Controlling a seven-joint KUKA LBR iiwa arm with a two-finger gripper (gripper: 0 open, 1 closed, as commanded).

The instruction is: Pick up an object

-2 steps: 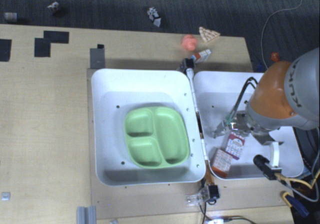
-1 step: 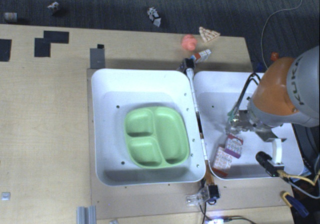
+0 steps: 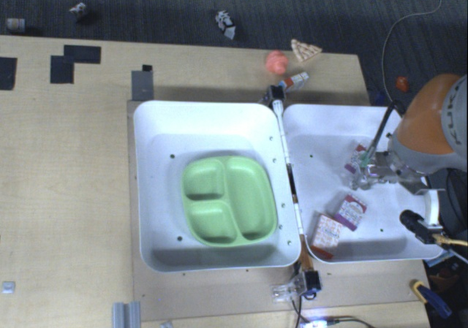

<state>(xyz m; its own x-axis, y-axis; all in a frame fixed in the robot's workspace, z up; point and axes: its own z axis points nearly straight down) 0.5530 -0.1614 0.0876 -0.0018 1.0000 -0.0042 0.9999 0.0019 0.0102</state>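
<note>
White bin (image 3: 329,126) on the right holds two small packets (image 3: 338,223) near its front wall, and the gripper (image 3: 363,172) hangs just behind them (open or closed, I cannot tell). It could push a packet aside instead of catching it.

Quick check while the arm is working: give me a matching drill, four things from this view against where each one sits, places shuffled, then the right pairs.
Things:
1. green divided tray
2. small boxes
3. pink ball
4. tool

Places:
A. on the bench top beyond the bins
B. in the left bin
C. over the right bin, near its middle
D. on the right bin's floor, toward its near edge

Pairs: 1-B, 2-D, 3-A, 4-C
</note>
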